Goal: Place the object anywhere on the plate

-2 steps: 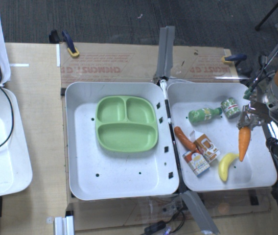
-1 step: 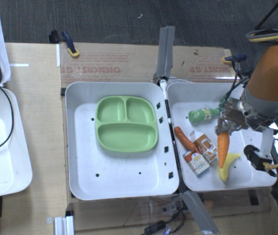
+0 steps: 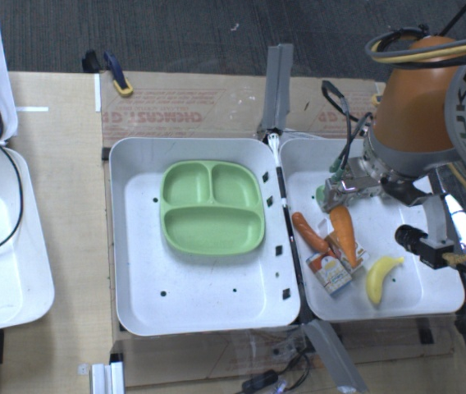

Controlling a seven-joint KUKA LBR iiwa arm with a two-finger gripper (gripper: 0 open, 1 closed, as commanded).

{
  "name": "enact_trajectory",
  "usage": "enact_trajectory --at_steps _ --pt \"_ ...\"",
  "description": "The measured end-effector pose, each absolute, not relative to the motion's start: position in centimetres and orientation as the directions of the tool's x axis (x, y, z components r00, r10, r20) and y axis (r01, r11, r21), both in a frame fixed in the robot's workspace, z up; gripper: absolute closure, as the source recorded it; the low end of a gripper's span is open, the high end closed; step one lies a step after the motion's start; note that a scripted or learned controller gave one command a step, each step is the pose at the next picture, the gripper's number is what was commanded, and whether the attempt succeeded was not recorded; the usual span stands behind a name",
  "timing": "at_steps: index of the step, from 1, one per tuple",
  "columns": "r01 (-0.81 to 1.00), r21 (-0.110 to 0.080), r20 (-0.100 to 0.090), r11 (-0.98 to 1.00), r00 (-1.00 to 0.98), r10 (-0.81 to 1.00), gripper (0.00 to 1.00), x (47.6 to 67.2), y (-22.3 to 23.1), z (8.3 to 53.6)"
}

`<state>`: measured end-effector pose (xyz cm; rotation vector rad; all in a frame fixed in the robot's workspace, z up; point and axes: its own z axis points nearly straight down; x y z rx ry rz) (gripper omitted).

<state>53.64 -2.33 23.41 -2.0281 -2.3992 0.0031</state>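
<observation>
Here the fingers (image 3: 337, 202) hang just above the carrot (image 3: 344, 230).

We see the gripper (image 3: 337, 194) low over the right bin (image 3: 430, 302), near its left wall. Just below it lie two carrots (image 3: 341, 230), side by side and touching, with a small carton (image 3: 332, 272) at their lower ends. A banana (image 3: 381, 277) lies further down and to the right of it. Well to its left, across the divider, the plate (image 3: 212, 207) sits in the left bin (image 3: 134, 277).
</observation>
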Motion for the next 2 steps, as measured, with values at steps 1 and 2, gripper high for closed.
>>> enact_trajectory --at_steps 1,2 --pt "1.0 -0.004 -0.001 0.028 -0.028 1.0 1.0 52.5 0.3 21.6" --pt "1.0 -0.004 -0.002 -0.002 0.002 1.0 1.0 58.5 4.5 20.5"
